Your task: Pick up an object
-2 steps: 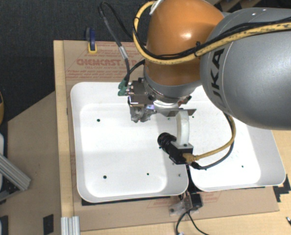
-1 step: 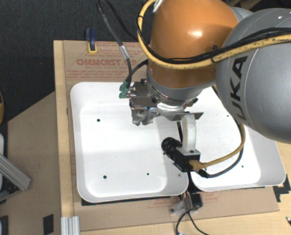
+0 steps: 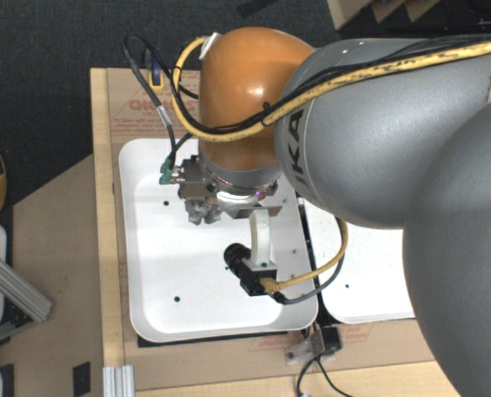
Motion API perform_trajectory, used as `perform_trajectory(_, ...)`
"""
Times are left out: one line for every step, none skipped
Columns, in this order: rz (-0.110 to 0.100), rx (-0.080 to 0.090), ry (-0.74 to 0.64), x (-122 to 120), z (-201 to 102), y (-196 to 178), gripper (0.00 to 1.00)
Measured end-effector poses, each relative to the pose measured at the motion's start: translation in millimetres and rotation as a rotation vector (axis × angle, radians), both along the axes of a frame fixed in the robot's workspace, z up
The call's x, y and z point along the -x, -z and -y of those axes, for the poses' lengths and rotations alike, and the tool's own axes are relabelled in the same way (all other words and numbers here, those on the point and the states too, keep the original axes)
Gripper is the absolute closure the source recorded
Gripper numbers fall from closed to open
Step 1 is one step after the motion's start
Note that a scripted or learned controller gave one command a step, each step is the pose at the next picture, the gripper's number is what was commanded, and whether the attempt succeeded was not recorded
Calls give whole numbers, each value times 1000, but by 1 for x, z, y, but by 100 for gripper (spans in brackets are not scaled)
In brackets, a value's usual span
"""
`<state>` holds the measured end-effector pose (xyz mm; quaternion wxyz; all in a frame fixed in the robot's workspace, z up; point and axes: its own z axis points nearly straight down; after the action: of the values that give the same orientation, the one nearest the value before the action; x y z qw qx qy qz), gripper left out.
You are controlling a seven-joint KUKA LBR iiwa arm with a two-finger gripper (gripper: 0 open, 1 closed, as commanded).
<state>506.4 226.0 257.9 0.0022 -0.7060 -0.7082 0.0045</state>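
Claw (image 3: 202, 213) was seen low over left shallow white plastic bin (image 3: 146, 246); finger opening could not be told. No pickable object could be made out; handling and hold point were left unjudged.

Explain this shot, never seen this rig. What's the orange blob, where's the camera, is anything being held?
One camera, fixed above the bench, looking down at a slant. The big grey mass is a KUKA robot arm reaching in from the right; the orange dome is the band above its wrist. Below that sits the gripper, hanging over the left white bin. A second white bin lies beside it, mostly hidden by the arm. Cables loop around the wrist. I cannot make out any object to pick up, and nothing shows between the gripper's tips, so no hold can be claimed.
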Motion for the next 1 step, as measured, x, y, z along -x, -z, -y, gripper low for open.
perform_trajectory(13,-5,2,11,1,-41,100)
